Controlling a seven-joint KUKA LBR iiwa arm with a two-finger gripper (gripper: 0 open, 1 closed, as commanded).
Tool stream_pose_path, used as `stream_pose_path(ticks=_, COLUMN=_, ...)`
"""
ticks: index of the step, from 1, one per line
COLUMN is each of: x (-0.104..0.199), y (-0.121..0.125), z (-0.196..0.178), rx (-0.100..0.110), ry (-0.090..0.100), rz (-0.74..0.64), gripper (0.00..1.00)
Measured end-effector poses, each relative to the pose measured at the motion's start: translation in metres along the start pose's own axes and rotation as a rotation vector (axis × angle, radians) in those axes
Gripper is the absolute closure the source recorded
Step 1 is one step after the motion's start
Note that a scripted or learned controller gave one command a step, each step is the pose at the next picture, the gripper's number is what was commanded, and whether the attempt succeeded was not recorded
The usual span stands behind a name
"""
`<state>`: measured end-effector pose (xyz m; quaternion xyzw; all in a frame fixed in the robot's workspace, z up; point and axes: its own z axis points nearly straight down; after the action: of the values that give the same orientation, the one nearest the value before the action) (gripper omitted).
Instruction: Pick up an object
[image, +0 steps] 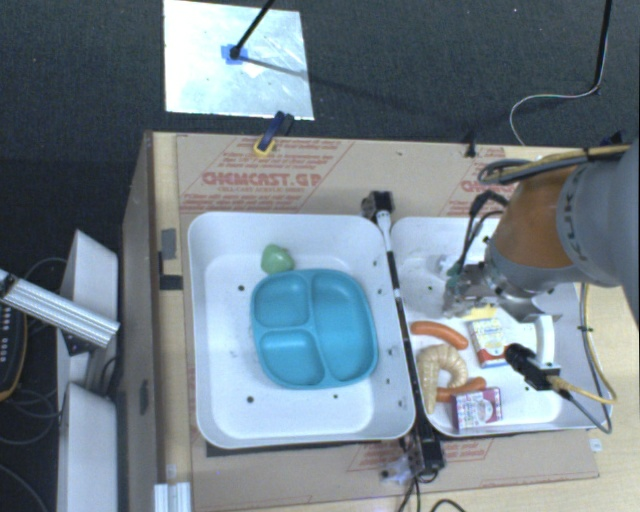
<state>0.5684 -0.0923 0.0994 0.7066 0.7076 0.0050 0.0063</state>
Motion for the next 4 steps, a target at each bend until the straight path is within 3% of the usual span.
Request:
stream_pose_path(ticks=1, x=0.000, y=0.000, z=0.000, rx=0.001, ry=0.000, rz=0.000, gripper=0.00)
stream_pose_path(ticks=3, x=0.009, y=-0.053, z=0.014, rx=0.012, ry=0.002, rz=0.001, gripper=0.00)
stream_pose_path(ticks=4, x=-0.013, y=-0.019, z=0.015, rx=0.014, ry=0.001, rz=0.000, gripper=0.00)
